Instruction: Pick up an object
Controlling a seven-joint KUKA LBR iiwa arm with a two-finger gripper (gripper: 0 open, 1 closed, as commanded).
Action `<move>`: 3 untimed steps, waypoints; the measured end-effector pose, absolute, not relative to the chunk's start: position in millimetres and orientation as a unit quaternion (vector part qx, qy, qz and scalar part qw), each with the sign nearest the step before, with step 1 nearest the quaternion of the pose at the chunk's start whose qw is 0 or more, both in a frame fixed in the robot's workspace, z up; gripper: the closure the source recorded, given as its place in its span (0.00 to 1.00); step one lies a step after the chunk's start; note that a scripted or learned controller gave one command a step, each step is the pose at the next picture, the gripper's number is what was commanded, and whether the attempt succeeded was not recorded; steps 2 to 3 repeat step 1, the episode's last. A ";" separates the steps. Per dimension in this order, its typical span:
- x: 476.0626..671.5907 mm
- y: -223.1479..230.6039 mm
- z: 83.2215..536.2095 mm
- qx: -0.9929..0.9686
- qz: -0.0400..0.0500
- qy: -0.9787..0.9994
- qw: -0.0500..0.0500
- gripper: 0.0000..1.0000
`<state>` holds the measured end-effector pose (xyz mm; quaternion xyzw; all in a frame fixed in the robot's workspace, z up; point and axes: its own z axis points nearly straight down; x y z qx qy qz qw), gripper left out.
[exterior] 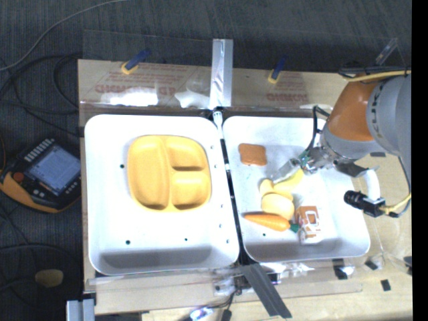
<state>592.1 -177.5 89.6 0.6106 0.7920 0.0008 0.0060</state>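
My gripper (291,170) hangs low in the right bin (348,246), reaching in from the right, with its tip just above a pale yellow banana-like piece (274,186). Under that piece lies a cream-yellow lump (279,205), which touches it. An orange carrot (266,221) rests along the lump's lower edge. A small orange and white box (308,223) stands to the right of the carrot. A brown square slab (252,154) lies apart at the upper left of this bin.
The left bin (107,246) holds a yellow divided plate (169,172). A raised divider (227,179) separates the two bins. The arm's orange band (351,116) stands over the right bin's upper right corner. A handheld pendant (40,174) lies off the bench at left.
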 end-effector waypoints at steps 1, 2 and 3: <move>542.6 -171.5 134.8 0.655 0.000 0.756 -0.001 0.00; 542.6 -171.5 134.8 0.655 0.000 0.756 -0.001 0.00; 542.6 -171.5 134.8 0.655 0.000 0.756 -0.001 0.00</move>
